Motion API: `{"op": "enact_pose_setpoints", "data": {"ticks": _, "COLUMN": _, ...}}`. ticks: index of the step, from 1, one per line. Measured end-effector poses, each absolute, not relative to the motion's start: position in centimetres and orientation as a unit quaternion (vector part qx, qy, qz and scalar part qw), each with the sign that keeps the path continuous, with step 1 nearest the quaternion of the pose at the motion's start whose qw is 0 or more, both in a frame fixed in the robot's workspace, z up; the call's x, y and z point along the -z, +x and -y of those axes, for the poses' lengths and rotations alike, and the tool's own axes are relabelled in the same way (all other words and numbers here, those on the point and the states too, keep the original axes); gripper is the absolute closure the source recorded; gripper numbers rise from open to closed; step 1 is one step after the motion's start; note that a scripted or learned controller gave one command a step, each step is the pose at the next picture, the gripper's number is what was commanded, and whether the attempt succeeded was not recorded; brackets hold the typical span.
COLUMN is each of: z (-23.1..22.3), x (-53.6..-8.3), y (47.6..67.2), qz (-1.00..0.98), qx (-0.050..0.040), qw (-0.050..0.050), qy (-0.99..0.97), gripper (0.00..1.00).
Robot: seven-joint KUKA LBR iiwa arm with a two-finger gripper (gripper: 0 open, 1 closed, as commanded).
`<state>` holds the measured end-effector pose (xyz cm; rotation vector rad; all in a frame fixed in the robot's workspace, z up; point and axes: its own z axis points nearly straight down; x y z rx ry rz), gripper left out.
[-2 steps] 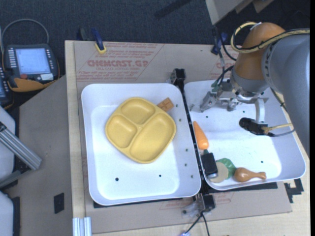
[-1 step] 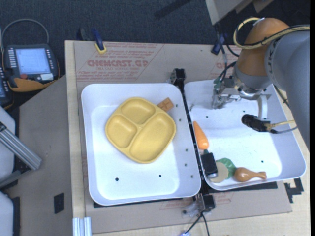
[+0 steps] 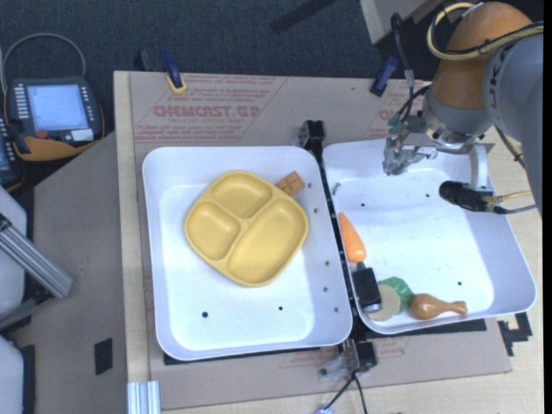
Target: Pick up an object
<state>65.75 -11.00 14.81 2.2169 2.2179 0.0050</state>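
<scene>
Two shallow white bins were seen side by side on the surface (image 3: 216, 110), which was covered by a brown sheet printed with red lettering. In the left bin (image 3: 172, 300) a yellow divided plate (image 3: 247, 227) lay near the middle, three compartments showing, and a small brown block (image 3: 291, 182) was tucked against its upper right edge. In the right bin (image 3: 483, 257) the objects were gathered along the left wall and the near edge: an orange carrot (image 3: 351, 237) lay lengthwise just beside the divider, a black block (image 3: 366, 289) was placed below it, and beside that a pale round disc (image 3: 385, 304) rested against a green piece (image 3: 400, 288), with a brown drumstick (image 3: 434, 305) lying next to them by the front rim. The arm (image 3: 483, 67) was reached in from the right, its orange band visible above the wrist, and the hand (image 3: 398, 157) was held over the far left corner of the right bin, well apart from the carrot and the other objects. Nothing was seen between its fingers, and whether they were spread or pressed together could not be told from this angle. A black cable fitting (image 3: 468, 197) was seen over the right part of that bin.
</scene>
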Motion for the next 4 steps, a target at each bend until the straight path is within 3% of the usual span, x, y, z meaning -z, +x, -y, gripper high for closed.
{"op": "enact_pose_setpoints", "data": {"ticks": 2, "z": 11.0, "x": -25.7, "y": 65.8, "qz": -0.708, "qx": -0.0025, "qw": 0.004, "qy": 0.706, "gripper": 1.00}}
{"op": "enact_pose_setpoints", "data": {"ticks": 4, "z": 0.3, "x": -26.0, "y": 66.1, "qz": -0.709, "qx": -0.0009, "qw": 0.000, "qy": 0.705, "gripper": 1.00}}
